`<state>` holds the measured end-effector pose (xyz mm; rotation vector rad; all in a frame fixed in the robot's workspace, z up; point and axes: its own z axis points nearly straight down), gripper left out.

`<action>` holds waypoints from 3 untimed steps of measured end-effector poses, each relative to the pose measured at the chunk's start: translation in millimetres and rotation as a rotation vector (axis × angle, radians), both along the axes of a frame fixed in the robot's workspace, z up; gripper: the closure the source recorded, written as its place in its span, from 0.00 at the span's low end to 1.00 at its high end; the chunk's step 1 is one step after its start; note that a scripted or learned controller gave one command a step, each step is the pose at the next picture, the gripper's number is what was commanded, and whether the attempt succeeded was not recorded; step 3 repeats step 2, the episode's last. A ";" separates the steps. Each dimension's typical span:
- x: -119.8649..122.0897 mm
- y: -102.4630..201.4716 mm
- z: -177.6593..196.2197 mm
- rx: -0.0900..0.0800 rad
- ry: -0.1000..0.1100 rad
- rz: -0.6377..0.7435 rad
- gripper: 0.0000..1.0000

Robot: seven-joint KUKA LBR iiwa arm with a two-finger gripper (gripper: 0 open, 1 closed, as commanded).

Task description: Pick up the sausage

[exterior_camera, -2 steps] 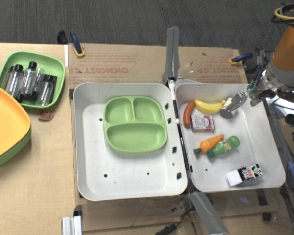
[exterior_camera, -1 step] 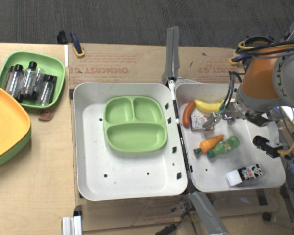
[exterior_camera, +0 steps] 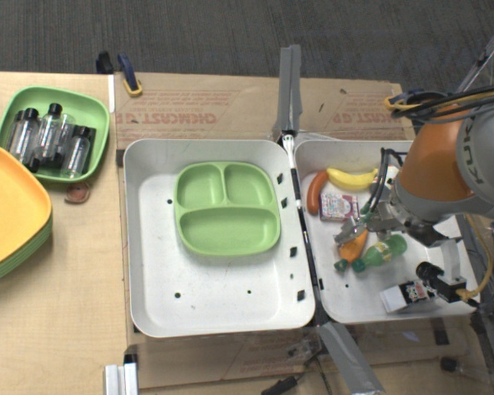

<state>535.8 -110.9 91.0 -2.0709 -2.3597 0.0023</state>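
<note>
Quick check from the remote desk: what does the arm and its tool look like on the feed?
The arm is grey with a broad orange band above the wrist. Yellow and black cables loop beside it. The tool is dark metal, small against the bulky wrist.

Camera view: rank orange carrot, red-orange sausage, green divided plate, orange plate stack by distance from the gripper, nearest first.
From the gripper:
1. Orange carrot, right bin, just below it.
2. Red-orange sausage, right bin's left wall.
3. Green divided plate, left bin.
4. Orange plate stack, far left bench.
</note>
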 end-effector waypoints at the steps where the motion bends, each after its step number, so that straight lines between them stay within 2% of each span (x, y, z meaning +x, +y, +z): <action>1: -0.1 -1.5 8.7 0.000 0.000 -0.005 1.00; 2: 26.0 55.3 99.6 -0.002 0.000 0.007 1.00; 3: 26.0 55.3 99.6 -0.002 0.000 0.007 1.00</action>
